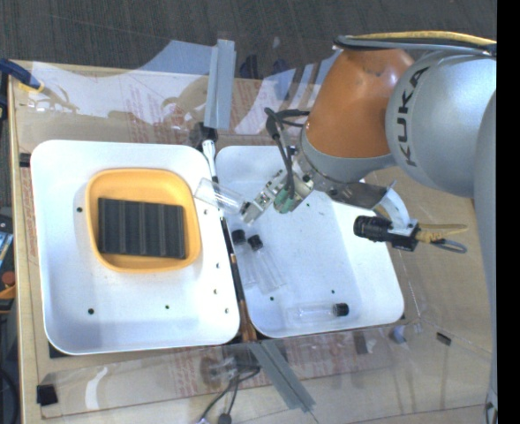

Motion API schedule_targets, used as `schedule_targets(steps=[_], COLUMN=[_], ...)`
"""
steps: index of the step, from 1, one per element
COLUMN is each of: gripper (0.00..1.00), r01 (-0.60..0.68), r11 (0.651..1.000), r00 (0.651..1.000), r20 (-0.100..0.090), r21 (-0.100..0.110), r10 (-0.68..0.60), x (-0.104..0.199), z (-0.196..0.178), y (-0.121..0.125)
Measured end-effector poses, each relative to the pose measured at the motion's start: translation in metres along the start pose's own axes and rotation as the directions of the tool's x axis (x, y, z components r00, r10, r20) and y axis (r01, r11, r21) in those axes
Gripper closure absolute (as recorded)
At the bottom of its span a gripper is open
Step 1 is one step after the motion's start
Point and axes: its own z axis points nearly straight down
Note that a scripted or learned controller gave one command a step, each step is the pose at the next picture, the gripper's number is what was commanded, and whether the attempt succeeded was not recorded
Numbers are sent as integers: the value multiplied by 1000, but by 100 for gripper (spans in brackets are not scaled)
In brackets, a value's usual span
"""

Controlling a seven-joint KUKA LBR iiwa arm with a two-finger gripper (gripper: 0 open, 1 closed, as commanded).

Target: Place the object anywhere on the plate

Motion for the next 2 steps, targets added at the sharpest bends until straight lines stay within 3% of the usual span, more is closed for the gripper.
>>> schedule_targets(steps=[1, 2], gripper=[100, 0], r01=[71, 71], r11=[997, 997], r00=[997, 997], r20=[0, 1], r21=[0, 0], r10=[-71, -71], x=[4, 4], z=[18, 17], y=[25, 25])
